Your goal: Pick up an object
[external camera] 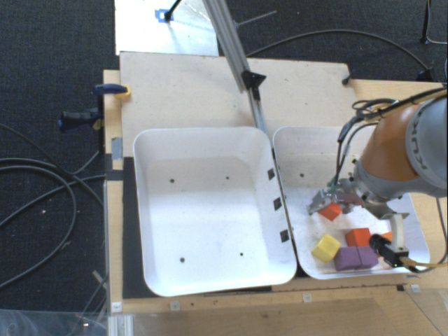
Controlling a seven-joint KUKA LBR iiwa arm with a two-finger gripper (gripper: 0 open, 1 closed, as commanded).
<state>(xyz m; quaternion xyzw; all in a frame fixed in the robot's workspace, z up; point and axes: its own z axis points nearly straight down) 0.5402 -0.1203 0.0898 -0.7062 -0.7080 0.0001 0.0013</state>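
Touching gripper (326, 203), orange block (330, 212), seemingly ungrasped

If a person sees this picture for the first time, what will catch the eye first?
Most likely the grey arm with its orange band, reaching in from the right over the right bin. Its hand sits low beside an orange block. Near that bin's front edge lie a yellow block, a purple block and another orange block.

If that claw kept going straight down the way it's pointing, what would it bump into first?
Most likely the small orange block, which sits right under the claw in the right bin. Depth is hard to judge from this slanted view, so it may already be touching the block.
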